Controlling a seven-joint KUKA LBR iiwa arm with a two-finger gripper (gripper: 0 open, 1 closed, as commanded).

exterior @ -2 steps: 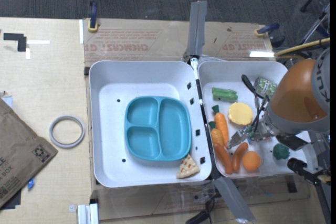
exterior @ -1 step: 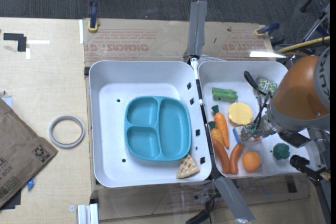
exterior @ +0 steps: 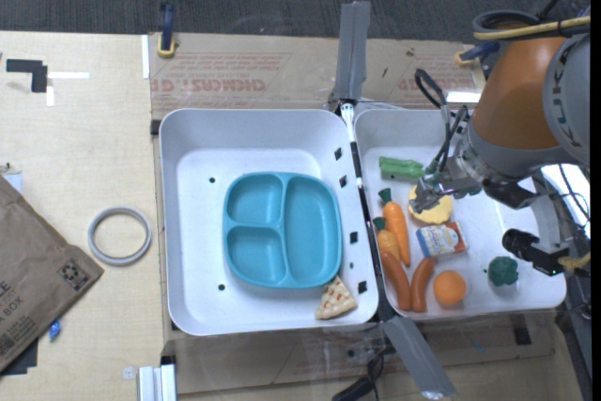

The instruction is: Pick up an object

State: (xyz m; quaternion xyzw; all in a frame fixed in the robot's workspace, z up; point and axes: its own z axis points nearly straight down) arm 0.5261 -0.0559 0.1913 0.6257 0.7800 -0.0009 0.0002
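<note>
camera view | hand (exterior: pixel 434 195) grip unclear, over yellow slice (exterior: pixel 433 210) | carrots: 2 (exterior: pixel 395 231) | bins: 2 (exterior: pixel 178 230)

grey arm (exterior: pixel 535 99) reaching in, wrist lowered

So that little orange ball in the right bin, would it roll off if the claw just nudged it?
Probably yes. The orange ball looks round and smooth, so a nudge would likely set it rolling on the flat floor of the right bin. It might not travel far: a sausage lies close on one side and the bin wall is near. Its smooth curve may also slip between fingers.
</note>
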